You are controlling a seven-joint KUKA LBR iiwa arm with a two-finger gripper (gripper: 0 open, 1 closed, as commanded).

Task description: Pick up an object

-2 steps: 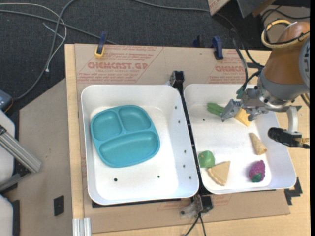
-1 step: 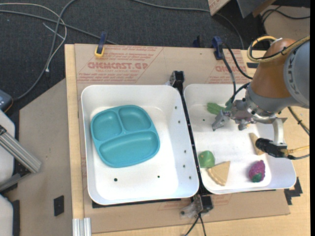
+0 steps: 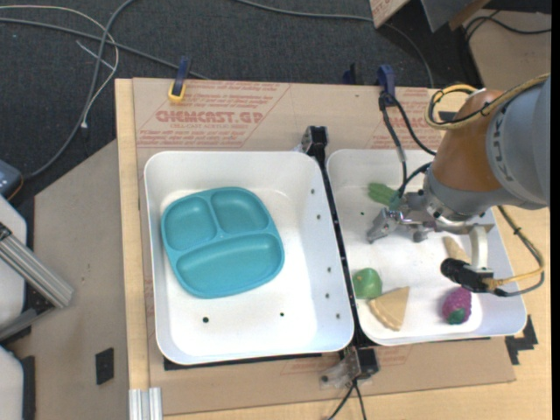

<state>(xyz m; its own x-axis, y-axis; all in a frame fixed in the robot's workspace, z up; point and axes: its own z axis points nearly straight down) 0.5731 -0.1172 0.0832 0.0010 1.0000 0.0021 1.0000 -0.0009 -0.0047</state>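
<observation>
My gripper (image 3: pixel 400 229) hangs over the left-middle of the right bin (image 3: pixel 420 166), and its two metal fingers (image 3: pixel 379 229) stand apart with nothing between them. A green leafy piece (image 3: pixel 381 192) lies just behind the gripper, touching or very near it. A round green fruit (image 3: pixel 367 281) and a tan wedge (image 3: pixel 390 308) lie in front of it near the bin's front left corner. A purple grape bunch (image 3: pixel 456 305) sits at the front right. A small tan piece (image 3: pixel 453 247) lies partly under the arm's black fitting.
The left bin (image 3: pixel 175 322) bears a teal divided plate (image 3: pixel 224 241). A black divider clip (image 3: pixel 315 138) sits between the bins at the back. Cables (image 3: pixel 411 138) run over the right bin's back edge to the wrist. The grey arm (image 3: pixel 507 147) covers the bin's back right.
</observation>
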